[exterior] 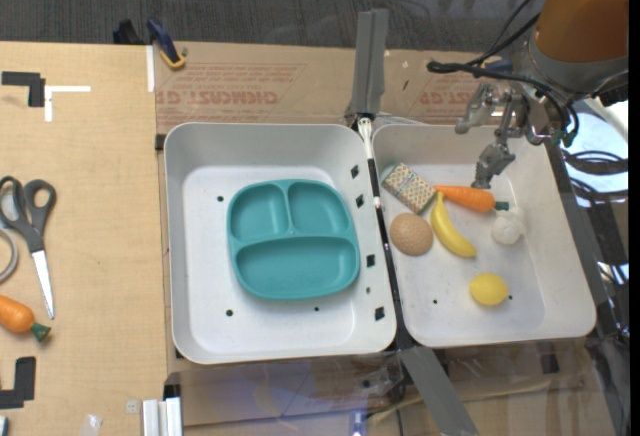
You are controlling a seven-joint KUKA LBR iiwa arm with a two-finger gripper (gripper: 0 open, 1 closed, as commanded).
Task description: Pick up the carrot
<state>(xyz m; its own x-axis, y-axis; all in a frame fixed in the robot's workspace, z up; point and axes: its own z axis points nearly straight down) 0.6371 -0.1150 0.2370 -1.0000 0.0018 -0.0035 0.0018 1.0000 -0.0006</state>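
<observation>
Going left to right: out on the bench at about 9 o'clock there's a pair of scissors (28, 224) and a stray orange carrot-looking thing (17, 315) near the edge. Left bin (190, 254) holds a teal divided plate (293, 238). In the right bin (560, 254) the carrot (468, 197) lies flat at roughly 12 o'clock, with a patterned block (408, 187) just beside its tip, an egg (410, 233) and banana (450, 227) below it, a white ball (507, 228) at 3, and a lemon (489, 290) at 5. The gripper (492, 167) hovers right above the carrot's thick end, but I can't tell how it's set from this angle. Looks like nothing's been lifted; the carrot's on the bin floor, so the grab and the lift are both left, I'd say.
</observation>
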